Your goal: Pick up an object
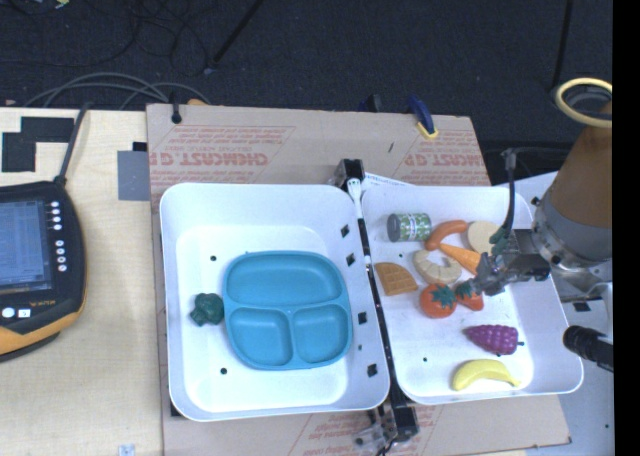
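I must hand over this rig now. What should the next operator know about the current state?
End effector: low in the right bin, among the toy food beside the tomato and carrot; grip state unclear.
Right bin also holds a can, grapes and banana.
Left bin: blue tray, green toy.
Done: nothing visibly lifted.
Left: grasp and raise one object.

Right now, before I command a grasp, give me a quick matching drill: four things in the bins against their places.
Things:
1. tray
2. broccoli
3. banana
4. can

Places:
A. right bin, near front edge
B. left bin, middle
C. right bin, far end
D. left bin, just left of the tray

Pairs: 1-B, 2-D, 3-A, 4-C
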Robot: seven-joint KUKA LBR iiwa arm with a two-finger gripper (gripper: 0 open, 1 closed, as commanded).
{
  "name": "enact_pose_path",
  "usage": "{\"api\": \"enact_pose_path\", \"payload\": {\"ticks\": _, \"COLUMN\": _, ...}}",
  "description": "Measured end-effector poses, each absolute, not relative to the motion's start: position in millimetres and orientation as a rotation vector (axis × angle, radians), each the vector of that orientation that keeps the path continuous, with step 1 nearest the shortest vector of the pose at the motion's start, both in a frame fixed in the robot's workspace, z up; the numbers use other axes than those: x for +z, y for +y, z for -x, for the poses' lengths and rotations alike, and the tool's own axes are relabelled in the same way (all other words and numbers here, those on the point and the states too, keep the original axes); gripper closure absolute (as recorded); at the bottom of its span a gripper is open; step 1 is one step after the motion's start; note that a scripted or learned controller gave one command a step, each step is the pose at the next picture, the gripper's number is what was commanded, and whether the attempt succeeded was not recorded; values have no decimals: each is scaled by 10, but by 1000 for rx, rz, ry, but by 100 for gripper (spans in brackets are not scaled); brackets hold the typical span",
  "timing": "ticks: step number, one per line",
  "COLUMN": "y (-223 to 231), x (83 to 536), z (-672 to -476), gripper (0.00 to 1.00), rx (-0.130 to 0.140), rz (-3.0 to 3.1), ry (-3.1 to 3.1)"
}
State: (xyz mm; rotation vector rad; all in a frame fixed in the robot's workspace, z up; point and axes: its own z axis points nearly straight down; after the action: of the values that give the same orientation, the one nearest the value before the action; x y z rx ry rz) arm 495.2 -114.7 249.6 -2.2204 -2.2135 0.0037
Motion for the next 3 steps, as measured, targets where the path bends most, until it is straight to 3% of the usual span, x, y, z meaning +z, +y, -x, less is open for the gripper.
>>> {"api": "enact_pose_path", "payload": {"ticks": 1, "y": -612, "x": 3142, "z": -4761, "gripper": 100, "rx": -6, "rz": 2215, "ry": -2229}}
{"api": "enact_pose_path", "payload": {"ticks": 2, "y": -1207, "x": 2561, "z": -4742, "gripper": 100, "rx": 10, "rz": 2223, "ry": -2211}}
{"api": "enact_pose_path", "payload": {"ticks": 3, "y": -218, "x": 3268, "z": -4771, "gripper": 100, "rx": -9, "rz": 2209, "ry": -2235}}
